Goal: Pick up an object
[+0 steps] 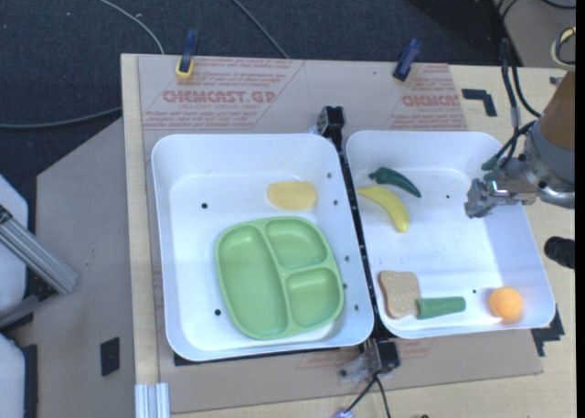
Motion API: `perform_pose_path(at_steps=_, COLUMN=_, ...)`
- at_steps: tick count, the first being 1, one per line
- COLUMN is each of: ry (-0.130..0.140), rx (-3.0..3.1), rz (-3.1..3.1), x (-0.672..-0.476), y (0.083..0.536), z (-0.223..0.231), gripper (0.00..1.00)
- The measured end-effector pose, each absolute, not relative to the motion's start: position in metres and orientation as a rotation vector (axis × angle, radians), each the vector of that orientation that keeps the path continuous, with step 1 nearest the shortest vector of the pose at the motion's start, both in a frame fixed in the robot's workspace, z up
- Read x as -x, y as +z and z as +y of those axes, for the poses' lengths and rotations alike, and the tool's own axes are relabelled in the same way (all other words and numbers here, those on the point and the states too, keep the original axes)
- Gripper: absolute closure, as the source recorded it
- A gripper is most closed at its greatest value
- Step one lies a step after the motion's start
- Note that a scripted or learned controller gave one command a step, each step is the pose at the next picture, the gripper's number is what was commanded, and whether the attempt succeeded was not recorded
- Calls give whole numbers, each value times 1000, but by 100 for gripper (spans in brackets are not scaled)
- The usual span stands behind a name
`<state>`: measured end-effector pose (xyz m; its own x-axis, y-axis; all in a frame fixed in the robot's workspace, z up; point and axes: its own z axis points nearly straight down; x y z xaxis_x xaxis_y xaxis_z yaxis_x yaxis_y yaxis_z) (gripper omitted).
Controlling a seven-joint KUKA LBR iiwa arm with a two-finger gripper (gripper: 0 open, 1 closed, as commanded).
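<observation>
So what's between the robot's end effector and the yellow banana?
In the camera view, just bare white bin floor lies between the end effector and the banana. The green pepper sits slightly above that stretch.

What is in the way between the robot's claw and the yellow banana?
Nothing visible. The gripper hangs near the right bin's right side, and the banana lies to its left with bare white floor between them. The green pepper sits just above the banana, off that path.

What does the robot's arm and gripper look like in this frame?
The grey arm enters from the right, with an orange-brown band above the wrist. Black cables run alongside it. The small metallic grey gripper carries a touch of green near its base.
</observation>
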<state>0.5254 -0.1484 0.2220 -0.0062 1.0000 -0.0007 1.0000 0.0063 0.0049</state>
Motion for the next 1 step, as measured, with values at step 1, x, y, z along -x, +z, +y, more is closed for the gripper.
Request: perform_pose_path(at_steps=1, ry=1, rx=-2217, rz=2230, x=-522, y=224, z=-99, gripper=100)
